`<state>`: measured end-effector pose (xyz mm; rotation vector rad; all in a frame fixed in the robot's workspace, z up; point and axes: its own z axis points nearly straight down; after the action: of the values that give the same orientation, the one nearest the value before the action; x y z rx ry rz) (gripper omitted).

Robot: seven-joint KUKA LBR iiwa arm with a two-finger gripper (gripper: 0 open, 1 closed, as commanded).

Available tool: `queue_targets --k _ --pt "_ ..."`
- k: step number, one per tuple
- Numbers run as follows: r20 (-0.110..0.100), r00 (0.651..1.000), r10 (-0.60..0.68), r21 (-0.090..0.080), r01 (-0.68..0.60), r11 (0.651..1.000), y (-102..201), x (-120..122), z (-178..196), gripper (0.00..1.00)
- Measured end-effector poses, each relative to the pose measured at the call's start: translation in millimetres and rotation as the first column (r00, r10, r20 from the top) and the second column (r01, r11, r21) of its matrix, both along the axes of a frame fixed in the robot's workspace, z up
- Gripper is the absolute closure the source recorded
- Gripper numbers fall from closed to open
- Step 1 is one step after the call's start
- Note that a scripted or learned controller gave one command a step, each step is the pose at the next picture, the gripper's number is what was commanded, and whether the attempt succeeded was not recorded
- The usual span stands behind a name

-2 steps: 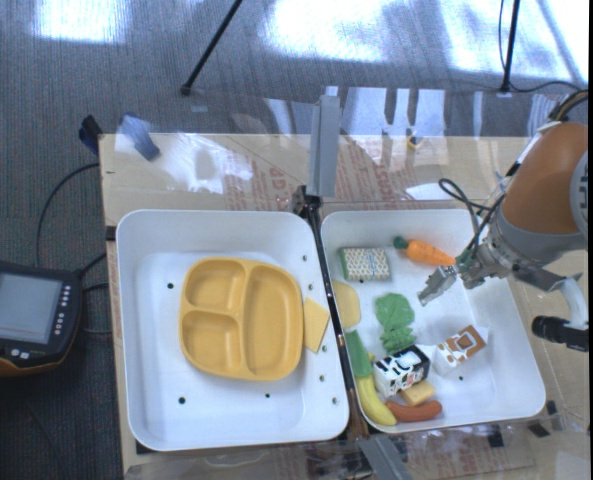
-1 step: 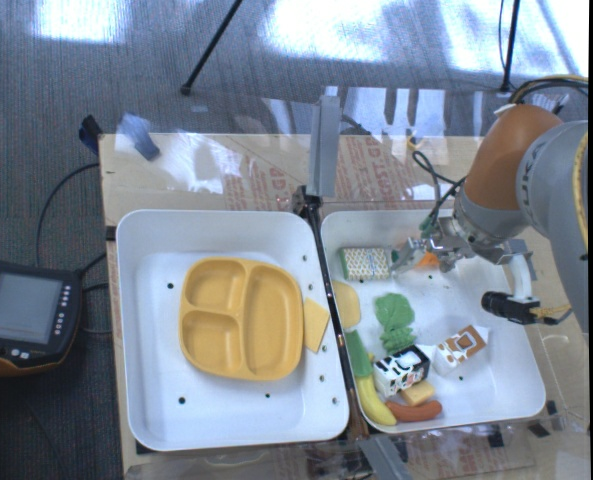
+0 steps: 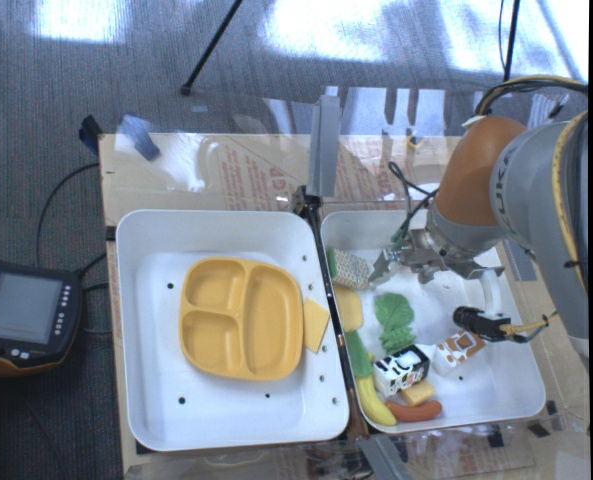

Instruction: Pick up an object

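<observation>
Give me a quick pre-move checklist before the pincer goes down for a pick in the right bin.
1. Pincer over the right bin: ok.
2. Target below it: ok, a patterned block lies beside the tips.
3. Pincer empty: cannot tell.
4. Room around the block: not ok, it sits against the bin's left wall, yellow piece close by.
5. Other toys apart from the pincer: ok, green leaf and cow block lie nearer the camera.

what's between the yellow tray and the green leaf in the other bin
In the camera view, a yellow wedge leaning at the tray's right edge, then the bins' rims, then a pale yellow round piece just left of the leaf.
</observation>
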<state>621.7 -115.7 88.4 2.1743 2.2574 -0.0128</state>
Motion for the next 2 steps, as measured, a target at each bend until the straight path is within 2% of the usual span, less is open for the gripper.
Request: queue_targets --k 1,2 --pt "-0.004 0.999 0.049 0.013 -0.048 0.999 15.5 -51.3 -1.8 0.0" --pt "-0.004 0.999 0.048 0.013 -0.048 0.999 15.3 -51.3 -1.8 0.0"
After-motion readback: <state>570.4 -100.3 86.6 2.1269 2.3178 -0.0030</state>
